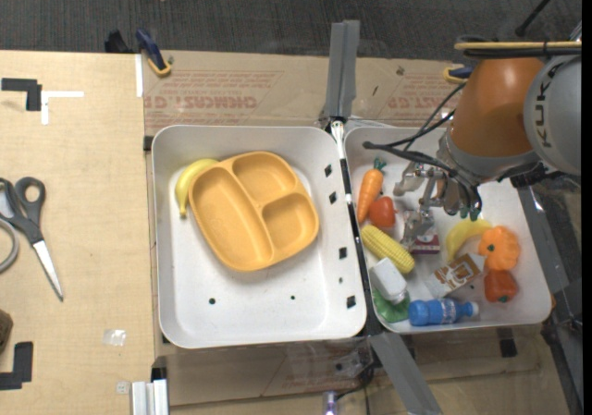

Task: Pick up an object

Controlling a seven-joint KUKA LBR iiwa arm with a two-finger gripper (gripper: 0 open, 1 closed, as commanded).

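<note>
Blue bottle (pixel 442 311) below gripper (pixel 424 219)

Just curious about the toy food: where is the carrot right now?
The carrot lies in the right bin, near its upper-left corner, just above the tomato and left of the gripper.

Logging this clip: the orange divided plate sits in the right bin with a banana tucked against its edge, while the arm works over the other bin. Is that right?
Not quite. The camera view shows the orange divided plate in the left bin, not the right one. The banana is tucked against its edge as you say, and the arm works over the other bin, with the hand above the toys there.
</note>
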